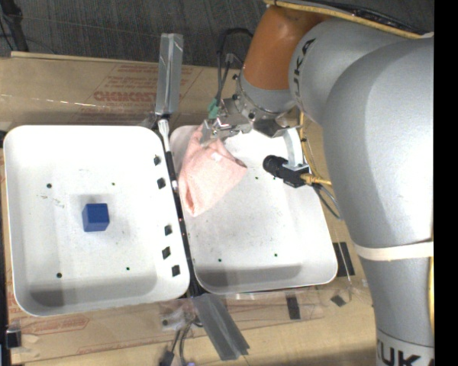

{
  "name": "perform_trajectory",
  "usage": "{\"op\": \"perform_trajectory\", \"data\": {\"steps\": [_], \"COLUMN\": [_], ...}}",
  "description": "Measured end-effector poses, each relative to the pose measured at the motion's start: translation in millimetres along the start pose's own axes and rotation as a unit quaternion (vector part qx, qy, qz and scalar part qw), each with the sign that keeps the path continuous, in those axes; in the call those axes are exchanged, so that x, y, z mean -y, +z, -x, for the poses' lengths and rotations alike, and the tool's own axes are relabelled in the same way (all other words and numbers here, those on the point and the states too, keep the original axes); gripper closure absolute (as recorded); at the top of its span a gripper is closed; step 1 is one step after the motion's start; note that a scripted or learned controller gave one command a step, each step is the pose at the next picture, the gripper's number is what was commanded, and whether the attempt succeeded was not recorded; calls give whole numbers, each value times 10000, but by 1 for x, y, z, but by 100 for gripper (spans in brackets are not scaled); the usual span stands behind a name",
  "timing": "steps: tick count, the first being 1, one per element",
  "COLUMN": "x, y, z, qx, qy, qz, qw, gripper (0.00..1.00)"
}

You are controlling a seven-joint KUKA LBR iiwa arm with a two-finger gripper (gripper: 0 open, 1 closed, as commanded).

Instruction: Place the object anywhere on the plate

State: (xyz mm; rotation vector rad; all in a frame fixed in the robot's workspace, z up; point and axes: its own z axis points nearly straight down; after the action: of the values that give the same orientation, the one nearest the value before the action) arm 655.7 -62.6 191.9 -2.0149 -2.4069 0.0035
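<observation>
- The pincer [217, 128] sits at the far left corner of the right bin [259, 273], right at the top edge of a pink cloth [206, 175].
- Honestly can't tell whether the pincer is open, shut or pinching the cloth. The wrist hardware covers the tips from this angle, so I won't call it a grab.
- The cloth lies crumpled in the right bin, up against the divider between the two bins, with its upper end under the pincer. Can't say if that end is lifted or just bunched up.
- The left bin [30, 158] has a small blue cube [96, 216] sitting alone near the middle, well apart from the arm.
- I can't pick out a plate for sure. The light rounded patch under and behind the cloth might be one, but white on white makes that a guess.
- Progress-wise, my read is it's early: at best the pick is underway, and the carry and drop onto the plate are not yet done.
</observation>
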Motion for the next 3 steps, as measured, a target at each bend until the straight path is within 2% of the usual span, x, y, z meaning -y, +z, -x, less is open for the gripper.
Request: {"op": "perform_trajectory", "data": {"steps": [1, 2, 3], "x": [0, -1, 3], "y": [-40, -32, -43], "z": [-1, -46, -98], "qx": [1, -1, 1], "qy": [-37, -2047, -3974], "qz": [3, -13, -7], "qw": [10000, 9788, 9176], "gripper": [100, 100, 100]}}
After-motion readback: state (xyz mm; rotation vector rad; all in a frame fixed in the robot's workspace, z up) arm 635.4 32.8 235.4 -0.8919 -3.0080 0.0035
